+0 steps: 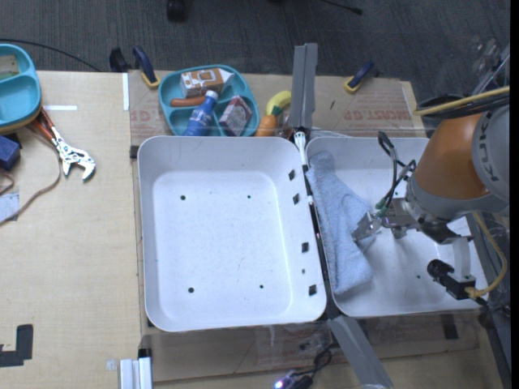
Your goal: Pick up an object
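Note:
A light blue-grey cloth lies crumpled along the left side of the right bin, from its far-left corner down toward the near wall. My gripper hangs low over the cloth's right edge, below the orange band of the arm. Its metal tip touches or nearly touches the fabric. From this angle the gap between the tips is too small to judge.
The left bin sits beside the right one. Behind the bins stands a teal tray holding a blue bottle, a box and packets, with a banana and a carrot next to it. A wrench and another teal tray lie far left.

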You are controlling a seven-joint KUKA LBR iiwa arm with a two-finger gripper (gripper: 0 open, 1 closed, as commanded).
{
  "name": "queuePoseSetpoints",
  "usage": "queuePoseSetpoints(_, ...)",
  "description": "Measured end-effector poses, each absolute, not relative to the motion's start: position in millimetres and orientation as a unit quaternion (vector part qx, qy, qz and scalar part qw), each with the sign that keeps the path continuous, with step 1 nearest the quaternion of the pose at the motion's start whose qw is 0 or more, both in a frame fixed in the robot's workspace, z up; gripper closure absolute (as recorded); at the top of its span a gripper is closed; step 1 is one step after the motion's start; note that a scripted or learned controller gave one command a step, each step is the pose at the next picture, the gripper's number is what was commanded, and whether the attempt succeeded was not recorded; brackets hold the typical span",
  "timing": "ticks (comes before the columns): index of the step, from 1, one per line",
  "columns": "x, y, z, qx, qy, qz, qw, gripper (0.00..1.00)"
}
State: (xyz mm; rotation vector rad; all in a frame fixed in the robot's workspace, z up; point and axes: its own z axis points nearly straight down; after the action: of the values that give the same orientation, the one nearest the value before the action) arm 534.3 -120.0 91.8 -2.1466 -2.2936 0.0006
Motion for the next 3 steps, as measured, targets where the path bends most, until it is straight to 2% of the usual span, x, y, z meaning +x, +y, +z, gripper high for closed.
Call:
queuePoseSetpoints(1, 534.4, -121.1, 100.8, -0.685, -0.729, 0.0003, 0.000, 1.00)
queuePoseSetpoints(2, 534.5, -121.0, 100.9, -0.685, -0.729, 0.0003, 0.000, 0.00)
queuePoseSetpoints(3, 527.5, -172.5, 109.4, -0.670, -0.743, 0.0004, 0.000, 0.00)
